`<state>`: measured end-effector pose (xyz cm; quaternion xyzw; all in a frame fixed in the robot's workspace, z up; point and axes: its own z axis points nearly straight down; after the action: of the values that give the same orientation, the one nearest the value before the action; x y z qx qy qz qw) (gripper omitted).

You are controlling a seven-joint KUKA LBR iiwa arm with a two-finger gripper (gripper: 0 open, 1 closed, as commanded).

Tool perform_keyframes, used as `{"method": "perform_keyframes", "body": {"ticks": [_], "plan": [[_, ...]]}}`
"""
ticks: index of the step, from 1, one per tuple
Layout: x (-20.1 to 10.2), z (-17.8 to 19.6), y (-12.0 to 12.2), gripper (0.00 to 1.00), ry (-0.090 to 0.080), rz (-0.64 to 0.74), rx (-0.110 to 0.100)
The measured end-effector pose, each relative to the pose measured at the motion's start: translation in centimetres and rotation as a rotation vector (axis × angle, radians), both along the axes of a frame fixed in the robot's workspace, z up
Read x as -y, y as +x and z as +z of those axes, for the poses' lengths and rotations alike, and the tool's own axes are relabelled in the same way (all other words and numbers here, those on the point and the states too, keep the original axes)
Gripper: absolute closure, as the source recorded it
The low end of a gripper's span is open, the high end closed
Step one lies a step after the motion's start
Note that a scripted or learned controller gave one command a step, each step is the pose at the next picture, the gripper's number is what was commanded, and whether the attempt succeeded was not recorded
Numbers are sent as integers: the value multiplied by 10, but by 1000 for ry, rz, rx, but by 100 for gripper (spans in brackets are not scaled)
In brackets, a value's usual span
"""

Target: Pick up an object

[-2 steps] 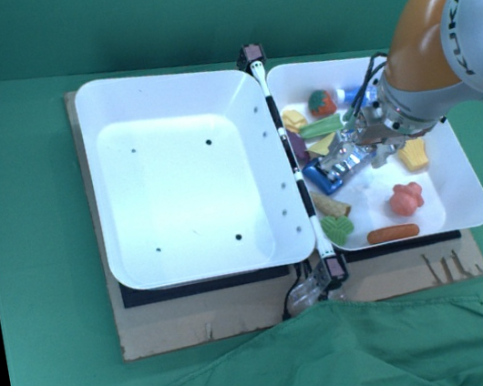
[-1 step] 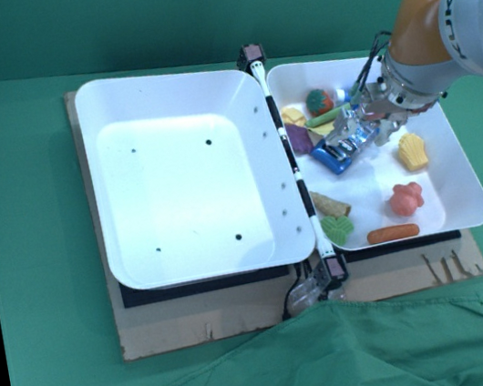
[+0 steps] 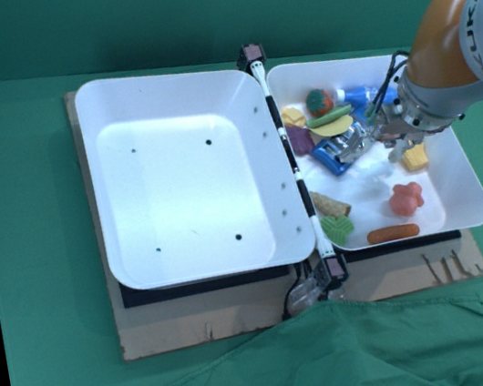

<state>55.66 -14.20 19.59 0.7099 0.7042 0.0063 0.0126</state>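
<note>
Though low (right bin (image 3: 464,194)) — gripper (image 3: 363,135); blue packet (image 3: 335,154)

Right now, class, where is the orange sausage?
The orange sausage lies in the right bin, at its near edge, just below the pink toy.

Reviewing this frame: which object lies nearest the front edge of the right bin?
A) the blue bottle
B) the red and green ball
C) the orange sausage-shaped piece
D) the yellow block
C: the orange sausage-shaped piece lies along the front wall of the right bin, nearer than the other toys.
</note>
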Motion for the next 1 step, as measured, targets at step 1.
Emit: {"method": "perform_keyframes", "body": {"ticks": [1], "plan": [[39,-12,-48,0,3,1,-9]]}}
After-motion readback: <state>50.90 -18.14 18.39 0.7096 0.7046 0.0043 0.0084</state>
